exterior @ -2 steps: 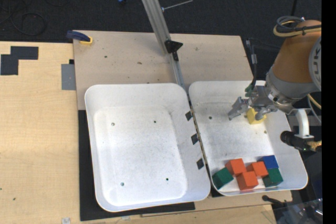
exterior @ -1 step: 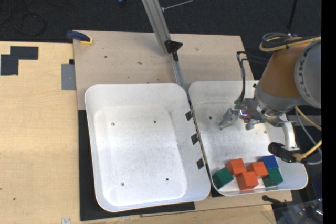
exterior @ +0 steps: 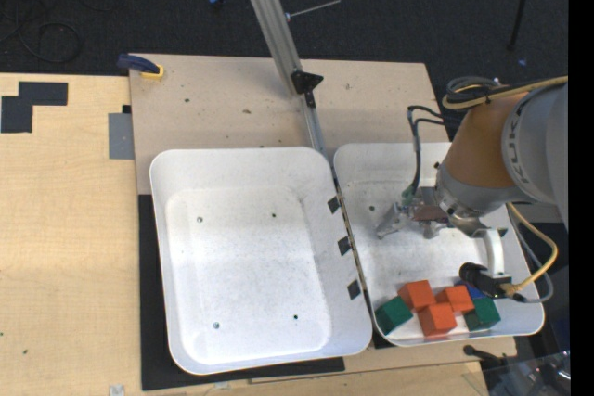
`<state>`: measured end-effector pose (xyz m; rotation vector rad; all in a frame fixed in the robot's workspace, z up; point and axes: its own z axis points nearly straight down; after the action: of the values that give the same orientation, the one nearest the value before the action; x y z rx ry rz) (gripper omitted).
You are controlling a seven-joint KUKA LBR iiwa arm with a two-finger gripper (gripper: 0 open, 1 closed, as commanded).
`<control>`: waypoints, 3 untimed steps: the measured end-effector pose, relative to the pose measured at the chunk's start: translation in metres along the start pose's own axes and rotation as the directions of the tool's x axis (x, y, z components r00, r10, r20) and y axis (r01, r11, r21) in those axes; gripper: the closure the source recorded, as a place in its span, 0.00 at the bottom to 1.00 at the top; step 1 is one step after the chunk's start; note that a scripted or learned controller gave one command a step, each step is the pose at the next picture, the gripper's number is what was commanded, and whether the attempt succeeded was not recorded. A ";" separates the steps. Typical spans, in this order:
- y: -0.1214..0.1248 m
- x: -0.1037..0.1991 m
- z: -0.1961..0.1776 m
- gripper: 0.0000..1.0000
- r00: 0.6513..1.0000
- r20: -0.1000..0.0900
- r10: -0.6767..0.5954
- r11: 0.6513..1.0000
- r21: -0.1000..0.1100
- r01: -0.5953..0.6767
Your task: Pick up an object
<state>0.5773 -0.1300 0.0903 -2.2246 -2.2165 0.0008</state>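
Setting: a dark floor with loose cables behind a tan wooden bench (exterior: 232, 102), on which stand two shallow white bins side by side, with a slanted aluminium strut (exterior: 271, 14) rising above their shared edge. Landmark for all entries: the right bin (exterior: 371, 172). Item 1, the left bin (exterior: 246, 255): just beside the right bin, touching or nearly touching along a seam fitted with small black clips; bare white floor with a few dark specks. Item 2, a cluster of blocks at the near edge of the right bin: an orange block (exterior: 418, 293), a second orange block (exterior: 438, 319) and a third (exterior: 458, 298), a green block (exterior: 393, 314) at the cluster's left, another green block (exterior: 483, 314) at its right, and a sliver of blue block (exterior: 479, 294) between; all packed touching or nearly so. Item 3, the grey arm with its orange band (exterior: 478, 148), reaching in over the right bin's far-right side. Item 4, the gripper (exterior: 394, 223): low over the middle of the right bin, well apart from the cluster, nothing between its fingers; whether the claw is spread or closed cannot be told. Risk assessment: a closure here would likely catch only bare bin floor; among blocks so tightly packed, fingers may land on top of neighbours or shove them against the bin wall instead of straddling one.
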 end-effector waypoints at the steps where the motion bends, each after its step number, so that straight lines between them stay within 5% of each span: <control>1: 0.000 -0.001 -0.012 1.00 1.000 -0.002 0.008 1.000 0.000 -0.008; 3: 0.004 0.001 -0.120 1.00 1.000 0.001 -0.004 1.000 -0.004 0.004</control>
<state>0.5811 -0.1294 0.2104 -2.2220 -2.2239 -0.0027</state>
